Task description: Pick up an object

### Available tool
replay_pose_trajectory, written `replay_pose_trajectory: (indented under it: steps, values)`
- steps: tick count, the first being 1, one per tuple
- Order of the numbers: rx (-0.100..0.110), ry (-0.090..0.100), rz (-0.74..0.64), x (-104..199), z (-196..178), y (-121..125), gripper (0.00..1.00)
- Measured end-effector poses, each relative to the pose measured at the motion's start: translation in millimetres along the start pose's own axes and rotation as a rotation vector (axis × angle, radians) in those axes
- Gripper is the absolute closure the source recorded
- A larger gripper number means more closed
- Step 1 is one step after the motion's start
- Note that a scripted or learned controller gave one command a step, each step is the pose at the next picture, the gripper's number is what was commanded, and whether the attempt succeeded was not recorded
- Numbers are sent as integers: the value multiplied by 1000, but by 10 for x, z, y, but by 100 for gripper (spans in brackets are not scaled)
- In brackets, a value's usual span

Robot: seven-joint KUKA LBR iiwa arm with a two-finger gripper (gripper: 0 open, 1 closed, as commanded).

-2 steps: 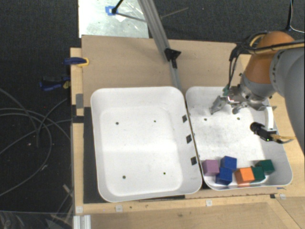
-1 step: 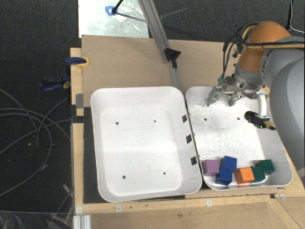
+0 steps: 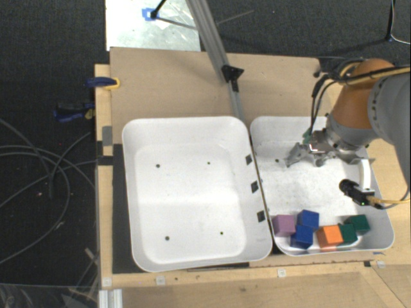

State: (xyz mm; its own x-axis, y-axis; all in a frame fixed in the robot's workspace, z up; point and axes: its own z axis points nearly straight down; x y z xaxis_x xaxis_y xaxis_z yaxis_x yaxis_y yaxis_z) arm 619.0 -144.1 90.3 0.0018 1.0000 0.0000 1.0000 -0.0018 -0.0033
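Gripper (image 3: 307, 156) hangs over upper part of right bin (image 3: 270, 133), fingers spread apart, nothing between them. Blocks clustered at bin's near edge, well apart from fingers: purple block (image 3: 284, 224), blue blocks (image 3: 305, 229), orange block (image 3: 331, 235), green blocks (image 3: 353, 227). Left bin (image 3: 186, 130) alongside

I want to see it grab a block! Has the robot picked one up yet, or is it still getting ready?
Not yet. Nothing looks done: the blocks, purple, blue, orange and green, all sit together at the near end of the right bin. In hand: the gripper is over the far part of that bin, away from the blocks, with no block at it. Left to do: reach a block, close on it and lift.
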Motion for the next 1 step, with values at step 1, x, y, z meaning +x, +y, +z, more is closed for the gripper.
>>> replay_pose_trajectory:
  steps: [1]
  values:
    - [8, -5, -10, 515, -10, 689, 0]
